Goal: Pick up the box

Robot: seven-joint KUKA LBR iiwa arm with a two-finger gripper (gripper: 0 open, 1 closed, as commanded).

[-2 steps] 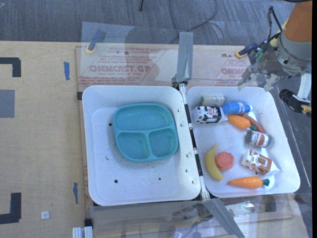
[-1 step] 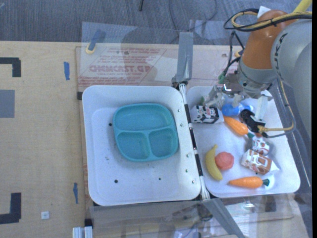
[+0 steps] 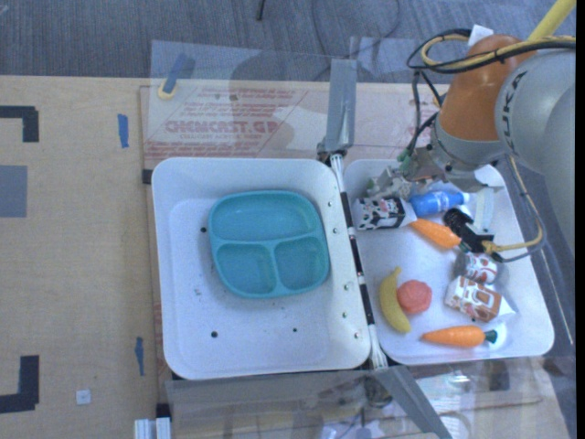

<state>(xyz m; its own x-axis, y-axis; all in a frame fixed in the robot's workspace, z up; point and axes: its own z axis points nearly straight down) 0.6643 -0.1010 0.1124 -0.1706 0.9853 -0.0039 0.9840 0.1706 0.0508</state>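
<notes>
The small black-and-white printed cardboard box (image 3: 378,213) is lying in the upper left corner of the right shallow white bin (image 3: 535,337), close to the wall that is dividing the two bins. The pincer (image 3: 391,183) is hanging directly above the box in the view, just beside its upper edge, and the view is too crowded there to tell whether the two are touching. Whether the pincer is open or closed cannot be told either, and nothing is showing as gripped in it. A blue plastic bottle (image 3: 439,199) is lying just to the right of the box, under the grey arm with the orange band (image 3: 480,71), which is reaching in from the right. A plain orange toy carrot (image 3: 434,234) is resting slantwise just below the bottle. Further down, a yellow toy banana (image 3: 395,302) is curving beside a round red toy fruit (image 3: 415,296), the two touching or nearly so. A red-and-white printed packet (image 3: 475,293) is lying near the bin's right side, and a second orange toy carrot with a green end (image 3: 454,337) is lying along the lower wall. The left shallow white bin (image 3: 183,337) is holding a teal plastic plate with three compartments (image 3: 270,243), well apart from the box. Both bins are sitting on the pale wooden surface (image 3: 73,245).
</notes>
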